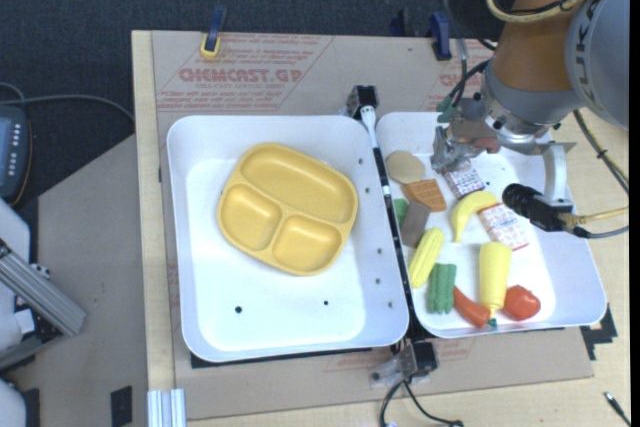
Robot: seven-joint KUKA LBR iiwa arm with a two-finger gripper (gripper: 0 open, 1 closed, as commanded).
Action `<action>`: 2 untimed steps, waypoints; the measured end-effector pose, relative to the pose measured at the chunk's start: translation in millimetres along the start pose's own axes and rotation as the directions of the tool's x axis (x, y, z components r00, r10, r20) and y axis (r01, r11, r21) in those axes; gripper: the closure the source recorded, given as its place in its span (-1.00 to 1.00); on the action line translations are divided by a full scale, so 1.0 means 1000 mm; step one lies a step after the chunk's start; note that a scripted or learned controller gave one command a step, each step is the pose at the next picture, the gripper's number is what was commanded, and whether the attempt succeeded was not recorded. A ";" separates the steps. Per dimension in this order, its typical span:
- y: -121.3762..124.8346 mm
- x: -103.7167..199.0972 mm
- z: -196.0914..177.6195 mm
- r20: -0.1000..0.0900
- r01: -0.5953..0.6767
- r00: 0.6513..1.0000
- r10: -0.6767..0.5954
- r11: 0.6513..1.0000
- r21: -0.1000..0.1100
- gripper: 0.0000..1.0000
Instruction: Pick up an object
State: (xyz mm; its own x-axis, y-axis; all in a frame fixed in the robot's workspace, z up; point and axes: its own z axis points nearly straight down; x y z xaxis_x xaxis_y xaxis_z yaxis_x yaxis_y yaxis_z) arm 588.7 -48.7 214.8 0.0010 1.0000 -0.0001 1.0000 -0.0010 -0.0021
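A: Which object is nearest the gripper (452, 153)?

B: The small packet (463, 181), just below it in the right bin (580, 265), beside the banana (471, 211). It looks light, thin and flat, probably slick; hard to pinch from above. I'd take it across its short edges.

A: Easier picks?

B: The corn (425, 256) and the yellow bottle (493, 275) look like stiff, light plastic toys, rounded, likely to roll; grip them across the middle.

A: Gripper state?

B: I can't tell; the wrist hides it.

A: Room to move?

B: Tight. The toys lie crowded, some touching, and the bin's back wall is near. The left bin (200, 215) has only a yellow tray (288, 207) and open floor around it.
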 end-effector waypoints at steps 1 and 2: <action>-0.002 0.007 -0.017 0.000 0.002 1.000 -0.002 1.000 -0.006 1.00; 0.005 0.000 0.000 0.000 0.000 1.000 0.000 1.000 0.000 1.00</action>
